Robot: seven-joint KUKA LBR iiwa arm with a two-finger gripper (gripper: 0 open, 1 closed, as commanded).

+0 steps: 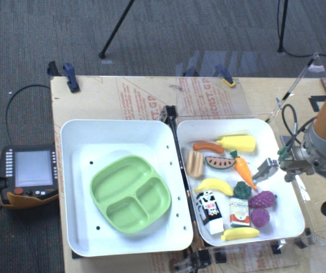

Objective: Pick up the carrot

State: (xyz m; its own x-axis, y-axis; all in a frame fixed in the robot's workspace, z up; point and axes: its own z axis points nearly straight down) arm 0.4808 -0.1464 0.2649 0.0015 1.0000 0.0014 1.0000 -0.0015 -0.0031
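Right bin: carrot (243, 170) just left of claw (264, 170) | claw spread, holding nothing

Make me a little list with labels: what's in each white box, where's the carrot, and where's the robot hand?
left bin: a green divided plate
right bin: toy food, including carrot, banana, watermelon slice, hot dog, corn, broccoli, grapes, milk carton
carrot: lies in the right bin between the watermelon slice and the hand
hand: at the right bin's right side, just beside the carrot
carrot held: no, nothing seen between the fingers
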